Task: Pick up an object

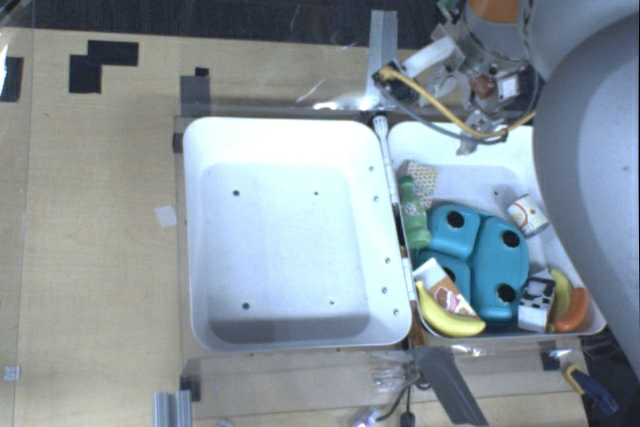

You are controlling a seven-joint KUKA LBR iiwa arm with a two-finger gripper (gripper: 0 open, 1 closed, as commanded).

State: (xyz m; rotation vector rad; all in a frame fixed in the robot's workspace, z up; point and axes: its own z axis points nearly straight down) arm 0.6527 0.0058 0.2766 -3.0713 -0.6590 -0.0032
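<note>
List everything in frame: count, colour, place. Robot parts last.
left bin: 1, white, centre of bench
right bin: 1, white, beside left bin
teal block: 1, teal with dark holes, middle of right bin
banana: 1, yellow, near corner of right bin
green item: 1, green, along right bin's left wall
small can: 1, white and brown, right of teal block
dice-like cube: 1, white with black marks, near edge
hand: 1, grey with yellow cable, above right bin's far edge

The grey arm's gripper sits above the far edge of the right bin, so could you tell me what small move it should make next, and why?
Probably bring the gripper toward the near side and lower it over the large teal plastic block. The gripper sits at the far edge of the right white bin, apart from the objects, which crowd its near half; the block is the biggest, most exposed target.
</note>
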